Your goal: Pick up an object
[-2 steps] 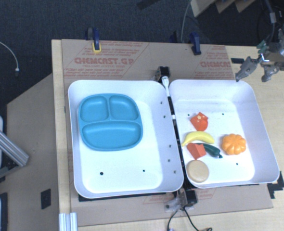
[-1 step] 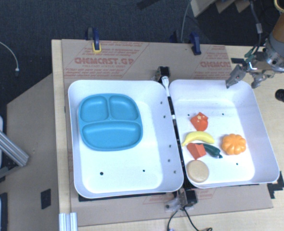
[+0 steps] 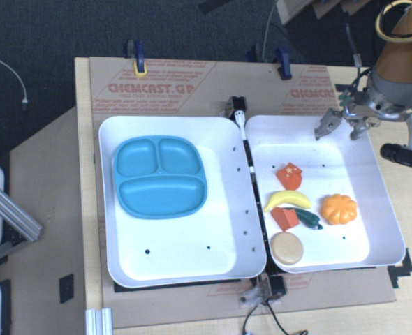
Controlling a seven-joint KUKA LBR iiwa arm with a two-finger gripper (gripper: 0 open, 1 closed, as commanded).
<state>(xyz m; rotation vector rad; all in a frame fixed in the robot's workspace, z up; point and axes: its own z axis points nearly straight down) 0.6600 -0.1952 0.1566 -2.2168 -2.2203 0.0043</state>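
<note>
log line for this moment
gripper: open, holds nothing | position: above right bin far edge | toys untouched | blue plate: left bin

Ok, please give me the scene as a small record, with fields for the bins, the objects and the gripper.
left bin: holds a blue divided plate
right bin: holds five toy foods
objects in right bin: red strawberry, yellow banana, orange pumpkin, red piece with dark green end, round tan cookie
gripper: open, above the far edge of the right bin, holding nothing
task state: no object picked up yet
</note>
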